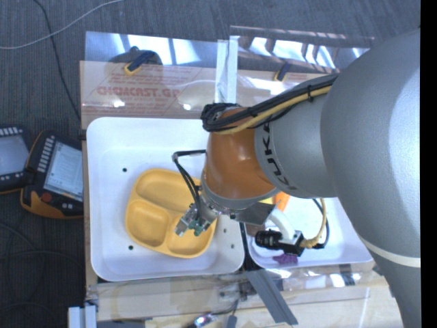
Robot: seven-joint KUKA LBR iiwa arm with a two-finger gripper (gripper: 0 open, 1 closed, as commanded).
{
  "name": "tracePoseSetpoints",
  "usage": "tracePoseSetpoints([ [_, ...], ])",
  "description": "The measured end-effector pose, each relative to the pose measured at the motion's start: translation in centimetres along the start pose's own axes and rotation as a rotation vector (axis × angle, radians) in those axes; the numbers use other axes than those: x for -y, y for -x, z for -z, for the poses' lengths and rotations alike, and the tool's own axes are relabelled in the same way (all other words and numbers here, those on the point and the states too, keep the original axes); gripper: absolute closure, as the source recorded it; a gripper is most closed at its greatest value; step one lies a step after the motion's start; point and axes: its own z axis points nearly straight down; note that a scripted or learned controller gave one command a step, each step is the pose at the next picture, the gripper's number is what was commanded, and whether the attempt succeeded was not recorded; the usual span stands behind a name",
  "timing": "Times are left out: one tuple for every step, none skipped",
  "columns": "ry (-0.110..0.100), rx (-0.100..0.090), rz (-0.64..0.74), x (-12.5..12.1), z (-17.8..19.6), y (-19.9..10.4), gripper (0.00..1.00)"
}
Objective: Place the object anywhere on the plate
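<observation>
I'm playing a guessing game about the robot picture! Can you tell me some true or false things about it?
1. The yellow plate sits in the left bin. True.
2. The plate is round with no sections. False: it has separate compartments.
3. The claw is above the plate's right part. True.
4. The arm's band is blue. False: it is orange.
5. A purple thing lies in the right bin. True.

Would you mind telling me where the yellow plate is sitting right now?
In the camera view, the yellow plate lies in the left white bin, toward its front and right, with the gripper over the plate's right edge.
</observation>
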Motion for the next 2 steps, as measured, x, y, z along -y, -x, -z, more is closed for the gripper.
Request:
tracePoseSetpoints([
  [0.008, 0.01, 0.212, -7.3, -2.5, -6.7, 1.0],
  [0.001, 0.005, 0.141, -8.4, 4.5, 0.6, 1.0],
])
